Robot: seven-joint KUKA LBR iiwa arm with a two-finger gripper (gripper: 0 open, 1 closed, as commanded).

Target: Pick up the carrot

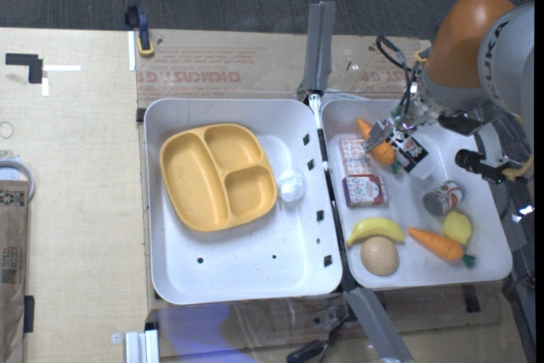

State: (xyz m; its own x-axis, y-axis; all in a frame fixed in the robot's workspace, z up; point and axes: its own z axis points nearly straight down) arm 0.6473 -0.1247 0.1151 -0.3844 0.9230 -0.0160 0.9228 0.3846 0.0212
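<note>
Carrot (438,244) lies at five o'clock in the right bin (501,263), well apart from the gripper (393,138) at eleven; whether its jaws are apart I cannot tell. It looks light, stiff, smooth; take it across the thick middle. Banana (376,229) and can (442,199) share this bin; the left bin (161,268) holds a yellow tray (217,174).

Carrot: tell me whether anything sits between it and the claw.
Yes. The claw is at the back of the right bin, over a small orange item. The carrot lies near the front. A can lies roughly between them, with a lemon beside the carrot.
</note>
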